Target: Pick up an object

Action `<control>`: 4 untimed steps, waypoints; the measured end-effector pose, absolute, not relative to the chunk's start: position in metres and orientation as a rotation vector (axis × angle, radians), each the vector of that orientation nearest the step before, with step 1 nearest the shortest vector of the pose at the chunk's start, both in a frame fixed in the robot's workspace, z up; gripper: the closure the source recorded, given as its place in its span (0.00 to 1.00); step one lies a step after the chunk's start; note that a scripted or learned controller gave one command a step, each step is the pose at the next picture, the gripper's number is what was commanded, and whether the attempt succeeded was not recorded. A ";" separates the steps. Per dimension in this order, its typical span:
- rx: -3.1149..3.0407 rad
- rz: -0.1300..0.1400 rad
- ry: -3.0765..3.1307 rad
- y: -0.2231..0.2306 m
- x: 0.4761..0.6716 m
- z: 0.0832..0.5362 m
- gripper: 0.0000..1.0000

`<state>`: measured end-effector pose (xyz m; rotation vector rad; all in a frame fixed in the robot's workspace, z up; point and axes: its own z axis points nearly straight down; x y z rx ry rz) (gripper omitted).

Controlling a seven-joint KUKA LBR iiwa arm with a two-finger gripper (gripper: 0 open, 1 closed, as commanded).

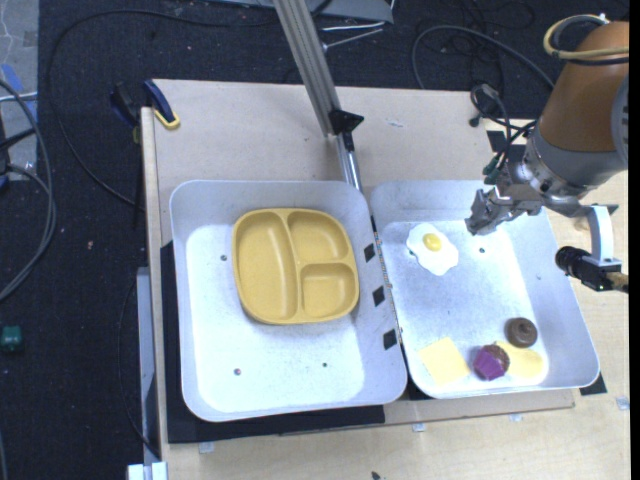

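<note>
1. Above: pincer (483, 216) over the right bin's (560, 298) upper part; whether released or clenched cannot be told.
2. Fried egg (433, 249) just left of the pincer.
3. Yellow slice (444, 360), purple piece (490, 361), brown piece (520, 332) near the front edge.
4. Left bin (200, 368) bearing a yellow divided plate (296, 265).

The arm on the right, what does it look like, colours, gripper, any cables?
The arm is a rounded, bulky shape, mostly orange-brown at this slant with a grey section lower down. Thin dark cables run along the wrist. The gripper is small, dark grey and metallic.
</note>
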<state>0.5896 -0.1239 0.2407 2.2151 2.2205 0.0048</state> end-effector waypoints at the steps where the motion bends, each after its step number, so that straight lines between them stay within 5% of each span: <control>1: 2.213 0.003 2.231 -0.074 0.586 0.249 1.00; 4: 2.214 0.000 2.232 0.089 0.567 0.223 1.00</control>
